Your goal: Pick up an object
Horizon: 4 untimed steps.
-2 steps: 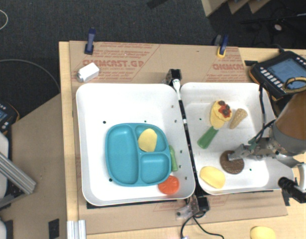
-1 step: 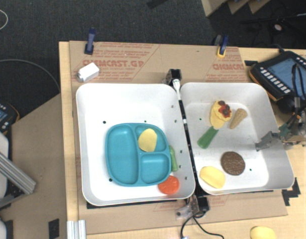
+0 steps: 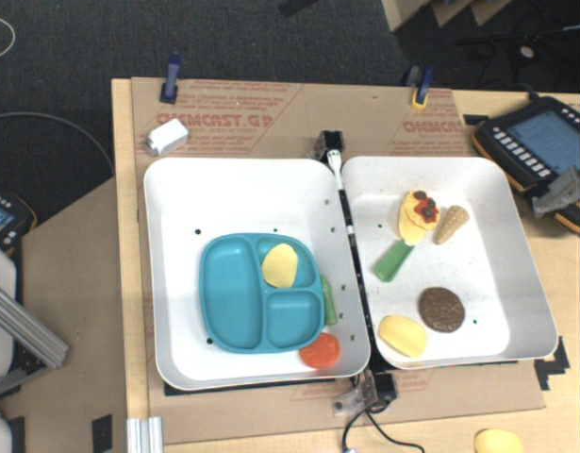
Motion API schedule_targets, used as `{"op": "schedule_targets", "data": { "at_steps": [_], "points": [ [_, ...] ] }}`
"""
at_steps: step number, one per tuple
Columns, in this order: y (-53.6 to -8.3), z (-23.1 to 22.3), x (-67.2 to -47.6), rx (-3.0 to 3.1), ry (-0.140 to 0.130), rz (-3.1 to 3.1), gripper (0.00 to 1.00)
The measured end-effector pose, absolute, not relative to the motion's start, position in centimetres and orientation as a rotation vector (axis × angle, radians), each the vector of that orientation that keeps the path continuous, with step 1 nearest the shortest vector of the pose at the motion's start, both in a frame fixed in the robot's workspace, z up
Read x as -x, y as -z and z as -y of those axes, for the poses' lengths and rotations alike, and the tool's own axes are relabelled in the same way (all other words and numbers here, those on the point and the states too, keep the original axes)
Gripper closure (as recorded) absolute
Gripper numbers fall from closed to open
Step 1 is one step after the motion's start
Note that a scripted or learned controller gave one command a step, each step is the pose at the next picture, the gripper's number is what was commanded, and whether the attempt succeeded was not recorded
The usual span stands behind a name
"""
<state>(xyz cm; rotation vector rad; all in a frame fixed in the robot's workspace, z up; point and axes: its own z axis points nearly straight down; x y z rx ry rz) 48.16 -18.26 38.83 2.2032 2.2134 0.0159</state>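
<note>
The left bin [image 3: 176, 253] holds a teal divided tray [image 3: 235, 295] with a yellow oval piece [image 3: 280, 265] in its upper right compartment. A thin green strip [image 3: 328, 302] lies along the tray's right side, and an orange-red round object [image 3: 320, 351] sits at the tray's lower right corner. In the right bin [image 3: 497, 262] lie a yellow piece topped with red [image 3: 417, 217], a tan cone [image 3: 450, 224], a green stick [image 3: 392, 260], a brown disc [image 3: 441, 309] and a yellow lump [image 3: 403, 335].
A black control pendant [image 3: 533, 142] rests on the bench right of the bins, with a grey and orange part [image 3: 563, 199] below it at the right edge. A small white block [image 3: 167, 137] lies behind the left bin. Clamps [image 3: 172, 75] hold the board's far edge.
</note>
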Motion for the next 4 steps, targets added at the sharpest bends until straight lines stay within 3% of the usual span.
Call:
{"op": "schedule_targets", "data": {
  "at_steps": [1, 2, 3, 4],
  "points": [
    [-54.6, 17.7, -48.0, -2.204, -0.016, -2.209, 0.0],
    [-28.5, 18.1, -47.7, -2.232, 0.011, -2.231, 0.0],
    [-11.6, 15.8, -47.5, -2.233, 0.011, -2.233, 0.0],
    [-8.2, 14.1, -47.8, -2.225, 0.003, -2.227, 0.0]
  ]
}}
